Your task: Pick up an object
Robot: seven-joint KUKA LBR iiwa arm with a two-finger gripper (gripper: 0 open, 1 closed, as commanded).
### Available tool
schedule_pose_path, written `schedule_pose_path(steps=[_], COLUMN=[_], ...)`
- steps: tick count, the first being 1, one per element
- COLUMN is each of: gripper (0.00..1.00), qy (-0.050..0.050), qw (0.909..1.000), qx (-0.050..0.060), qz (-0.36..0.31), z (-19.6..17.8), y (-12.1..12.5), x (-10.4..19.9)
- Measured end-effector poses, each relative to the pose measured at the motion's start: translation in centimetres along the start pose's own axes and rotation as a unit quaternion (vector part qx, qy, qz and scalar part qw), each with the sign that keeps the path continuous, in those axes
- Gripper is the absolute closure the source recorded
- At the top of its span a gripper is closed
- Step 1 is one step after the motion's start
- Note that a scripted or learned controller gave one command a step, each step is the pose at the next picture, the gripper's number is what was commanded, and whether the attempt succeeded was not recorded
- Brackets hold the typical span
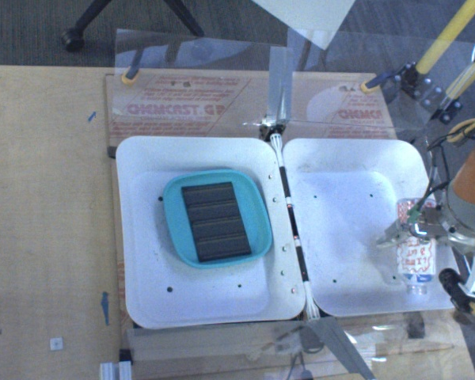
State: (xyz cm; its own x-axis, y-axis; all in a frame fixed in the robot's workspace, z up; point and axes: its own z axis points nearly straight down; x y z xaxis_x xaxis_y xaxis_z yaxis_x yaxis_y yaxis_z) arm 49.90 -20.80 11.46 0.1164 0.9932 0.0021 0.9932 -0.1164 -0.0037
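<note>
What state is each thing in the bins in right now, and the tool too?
Dish: right way up, flat in the left bin.
Block: lying flat on the dish.
Bottle: seems to lie in the right bin, under the tool.
Tool: low over the bottle.

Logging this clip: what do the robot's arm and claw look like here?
At the view's right edge the arm shows an orange band with pale grey casing below it. The claw is small and made of silvery bare metal. Thin dark cables loop up from it towards the wrist.
</note>
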Motion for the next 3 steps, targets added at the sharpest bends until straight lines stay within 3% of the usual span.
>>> schedule_pose_path(steps=[1,2,3], gripper=[0.0,1.0,1.0], qy=[-0.002,-0.003,-0.001], qw=[0.9998,0.9998,0.9995], qx=[-0.007,-0.008,-0.005], qz=[-0.018,-0.018,0.03], z=[2.7,1.8,2.7], y=[-2.0,-2.0,-0.1], x=[2.6,2.5,2.5])
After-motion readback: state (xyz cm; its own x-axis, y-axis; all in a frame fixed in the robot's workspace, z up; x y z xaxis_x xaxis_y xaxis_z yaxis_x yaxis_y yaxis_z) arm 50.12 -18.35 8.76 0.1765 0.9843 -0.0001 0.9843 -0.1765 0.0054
